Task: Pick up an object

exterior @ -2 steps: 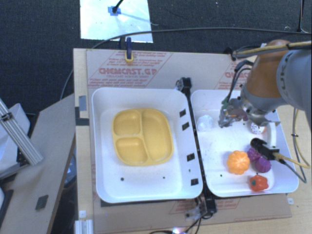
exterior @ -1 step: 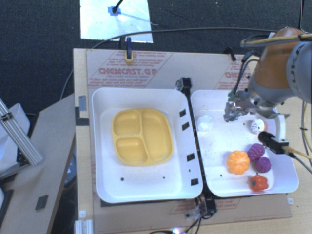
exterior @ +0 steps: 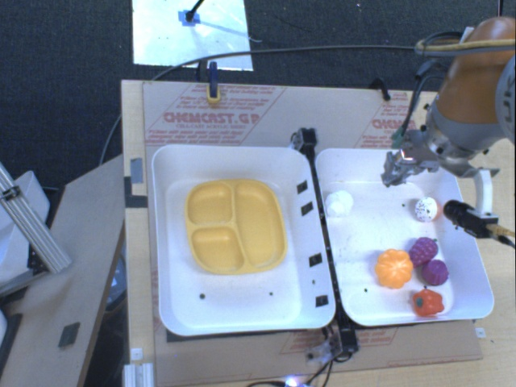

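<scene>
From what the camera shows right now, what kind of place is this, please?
Probably a robotics lab test bench, not a kitchen. Two white bins sit on a board taped over with Chemcast sheets, a cabled robot gripper hangs above toy fruit such as an orange pumpkin, and a yellow divided plate serves as a prop.

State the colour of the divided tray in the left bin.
Pale yellow. The divided tray shows plainly in the camera view.

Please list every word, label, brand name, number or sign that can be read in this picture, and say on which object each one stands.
"CHEMCAST GP": red print on the protective sheet lying under the two bins, behind the left bin.
A second red print of the same style on the sheet behind the right bin: cut off by the arm, too partial to read.
Small red lines under the logos: too small to read.
</scene>
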`<state>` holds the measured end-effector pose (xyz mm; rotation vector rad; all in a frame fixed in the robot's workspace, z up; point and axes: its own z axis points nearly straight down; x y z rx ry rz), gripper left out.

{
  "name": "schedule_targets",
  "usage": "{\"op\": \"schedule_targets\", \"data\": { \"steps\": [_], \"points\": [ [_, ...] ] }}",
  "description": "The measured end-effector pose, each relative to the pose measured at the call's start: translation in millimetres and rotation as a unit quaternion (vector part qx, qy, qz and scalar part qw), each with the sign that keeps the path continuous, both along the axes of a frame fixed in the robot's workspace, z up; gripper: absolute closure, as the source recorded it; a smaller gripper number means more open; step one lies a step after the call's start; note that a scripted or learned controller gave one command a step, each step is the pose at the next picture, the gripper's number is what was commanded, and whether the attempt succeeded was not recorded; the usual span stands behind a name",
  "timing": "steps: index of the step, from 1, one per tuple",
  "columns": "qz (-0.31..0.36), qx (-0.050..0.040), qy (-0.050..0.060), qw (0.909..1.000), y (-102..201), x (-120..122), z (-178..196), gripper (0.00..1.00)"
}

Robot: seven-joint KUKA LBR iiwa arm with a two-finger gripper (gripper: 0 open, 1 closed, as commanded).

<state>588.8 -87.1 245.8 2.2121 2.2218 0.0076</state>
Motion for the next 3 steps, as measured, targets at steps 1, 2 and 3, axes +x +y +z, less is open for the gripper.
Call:
{"op": "schedule_targets", "data": {
  "steps": [1,2,3],
  "points": [
    [0.002,0.0013,0.003,1.0000,46,7,1,1.00],
    [0.003,0.0014,0.002,1.0000,101,19,6,1.00],
    [0.003,0.0011,0.003,1.0000,156,31,-12,1.00]
  ]
}}
